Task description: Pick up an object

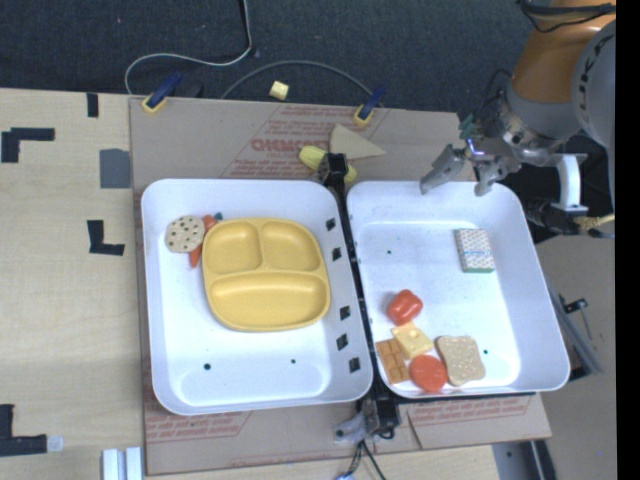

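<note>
My gripper (462,174) hangs above the far rim of the right bin (535,298), open, with nothing between its two fingers. In that bin a pale speckled block (474,249) lies at the right, well below the gripper. A red pepper-like piece (404,306) sits near the middle. At the front lie a yellow cheese cube (411,342), an orange waffle piece (391,360), a red tomato-like piece (428,373) and a slice of toast (460,359), bunched together.
The left bin (170,368) holds a yellow divided plate (266,273), with a cookie (184,233) and a small red-orange piece (200,246) at its left. Black clips (338,173) join the bins along the middle. Cables and blue clamps lie beyond the bench.
</note>
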Robot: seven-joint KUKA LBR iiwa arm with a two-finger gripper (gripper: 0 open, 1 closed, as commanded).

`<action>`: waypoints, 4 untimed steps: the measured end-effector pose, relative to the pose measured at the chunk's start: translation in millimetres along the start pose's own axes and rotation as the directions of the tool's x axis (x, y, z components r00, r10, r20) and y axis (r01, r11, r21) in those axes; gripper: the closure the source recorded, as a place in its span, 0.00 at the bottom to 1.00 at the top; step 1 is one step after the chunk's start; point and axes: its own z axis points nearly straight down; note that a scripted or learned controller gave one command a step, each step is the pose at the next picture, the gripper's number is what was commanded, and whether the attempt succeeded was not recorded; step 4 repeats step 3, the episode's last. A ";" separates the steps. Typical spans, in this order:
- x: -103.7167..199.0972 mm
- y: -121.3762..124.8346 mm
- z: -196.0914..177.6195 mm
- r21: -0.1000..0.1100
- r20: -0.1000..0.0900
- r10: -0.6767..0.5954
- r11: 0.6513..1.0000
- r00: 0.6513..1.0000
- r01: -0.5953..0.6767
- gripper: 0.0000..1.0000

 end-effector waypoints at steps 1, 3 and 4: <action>36.7 -59.6 76.9 0.010 -0.003 0.001 1.000 1.000 -0.001 0.00; 45.9 -107.9 139.3 0.000 -0.001 0.001 1.000 1.000 -0.001 1.00; 45.9 -107.9 139.3 0.000 -0.001 0.001 1.000 1.000 -0.001 1.00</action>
